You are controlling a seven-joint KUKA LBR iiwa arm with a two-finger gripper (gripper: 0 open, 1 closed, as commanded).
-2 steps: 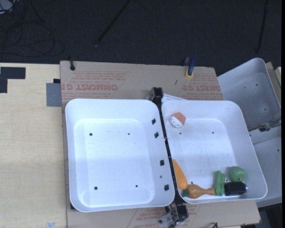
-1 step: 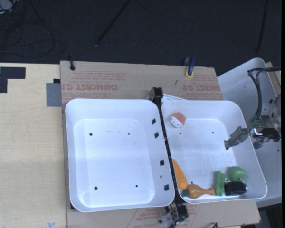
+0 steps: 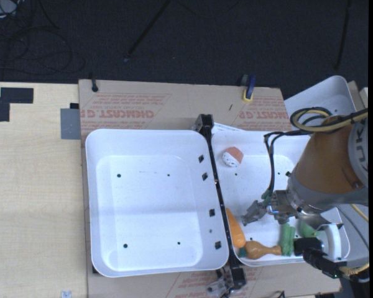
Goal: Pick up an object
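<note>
The gripper [image 3: 256, 211] hung low in the right bin [image 3: 252, 166], fingers [image 3: 252, 215] splayed apart w/ nothing between them, pointing left-down toward the divider. Arm came in from the right, its orange band [image 3: 326, 160] just above the wrist.

Nearest thing was the orange carrot-shaped toy [image 3: 235, 230], just beside and below the fingertips, lying along the bin's left wall. Prob. hollow plastic: light, stiff, smooth, so likely to skid or roll out of a pinch. Best hold, in my judgement, would be across its narrow width near mid-length, but the wall crowds one side, so little room for a finger there.

Next out, a tan-orange gourd-like piece [image 3: 262, 249] at the bin's bottom edge, touching or nearly touching the carrot's lower end; can't tell which. Rounded bulb and thin neck; the neck looked the easier grab. Green pieces [image 3: 288, 239] sat just right of it, partly under the arm, shape unclear.

Farthest, well apart at the top of the bin: a small white-and-orange rounded object [image 3: 232, 156], alone w/ free space all round. Prob. light too, and the least obstructed pick.

The left bin [image 3: 99, 166] sat beside.
</note>
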